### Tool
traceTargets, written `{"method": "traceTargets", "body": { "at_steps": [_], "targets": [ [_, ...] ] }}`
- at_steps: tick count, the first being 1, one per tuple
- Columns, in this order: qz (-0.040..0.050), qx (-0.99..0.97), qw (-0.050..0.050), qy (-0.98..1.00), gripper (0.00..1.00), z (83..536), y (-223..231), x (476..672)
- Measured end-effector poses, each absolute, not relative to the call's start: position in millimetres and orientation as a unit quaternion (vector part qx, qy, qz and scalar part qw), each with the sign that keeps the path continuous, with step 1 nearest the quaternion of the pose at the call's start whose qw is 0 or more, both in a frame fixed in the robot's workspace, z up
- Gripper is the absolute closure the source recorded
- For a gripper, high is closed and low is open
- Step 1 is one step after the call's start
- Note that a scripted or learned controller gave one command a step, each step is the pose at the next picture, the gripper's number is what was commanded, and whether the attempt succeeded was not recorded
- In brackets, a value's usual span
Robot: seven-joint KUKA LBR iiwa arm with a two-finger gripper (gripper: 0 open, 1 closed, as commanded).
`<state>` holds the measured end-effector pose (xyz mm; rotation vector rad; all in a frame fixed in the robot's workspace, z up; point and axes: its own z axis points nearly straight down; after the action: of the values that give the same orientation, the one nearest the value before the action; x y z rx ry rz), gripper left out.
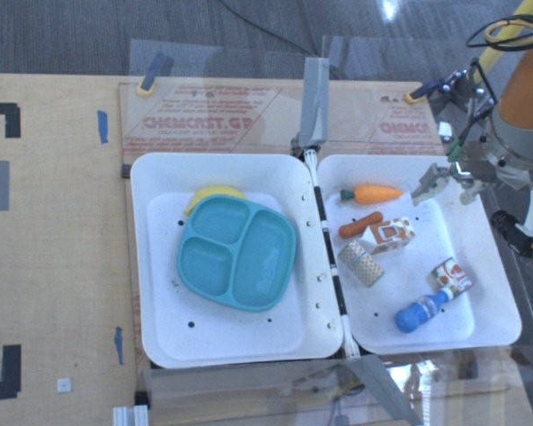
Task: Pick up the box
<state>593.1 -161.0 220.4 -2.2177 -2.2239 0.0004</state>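
The box (391, 235) is a small white and orange carton lying on its side near the middle of the right bin (489, 327). My gripper (448, 187) hovers over that bin's upper right part, up and to the right of the box and apart from it. Its two fingers (426, 184) are spread, so it is open, and nothing is between them.
Around the box lie a carrot (373, 193), a brown sausage (360, 226), a patterned roll (361, 264), a small can (450, 276) and a blue bottle (422, 312). The left bin (151, 327) holds a blue divided plate (238, 251) over a yellow item (215, 193).
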Motion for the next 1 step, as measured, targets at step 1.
{"method": "traceTargets", "body": {
  "at_steps": [1],
  "targets": [
    [0.0001,-0.643,0.001,-0.766,0.0,158.1,-93.3,546.3]
  ]
}}
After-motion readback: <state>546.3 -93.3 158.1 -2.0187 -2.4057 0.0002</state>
